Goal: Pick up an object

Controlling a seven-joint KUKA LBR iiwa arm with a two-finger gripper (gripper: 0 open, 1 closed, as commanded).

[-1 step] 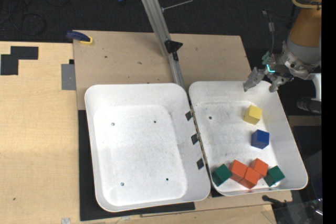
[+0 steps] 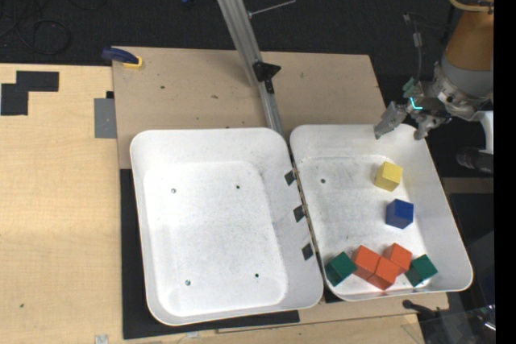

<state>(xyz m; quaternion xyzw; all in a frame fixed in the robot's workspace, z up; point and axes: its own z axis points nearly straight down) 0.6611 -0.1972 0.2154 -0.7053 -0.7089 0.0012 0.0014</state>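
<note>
Block cluster: two green blocks (image 2: 341, 267) (image 2: 421, 269) flank orange blocks (image 2: 379, 263) at the near edge of the right bin (image 2: 451, 242), at 6 o'clock in that bin.
Blue block (image 2: 399, 213): just beyond the cluster, apart from it.
Yellow block (image 2: 388, 176): beyond the blue block, near the bin's 1 o'clock region; lies at 7 o'clock from the fingers, clearly apart, not between them.
Left bin (image 2: 161, 165): beside the right bin, at its 9 o'clock.
Gripper (image 2: 407, 123): over the right bin's far rim at 1 o'clock; fingers (image 2: 389, 122) spread, nothing between them.
Aluminium rail (image 2: 239, 28): slants away from the bins' junction toward 11 o'clock.
</note>
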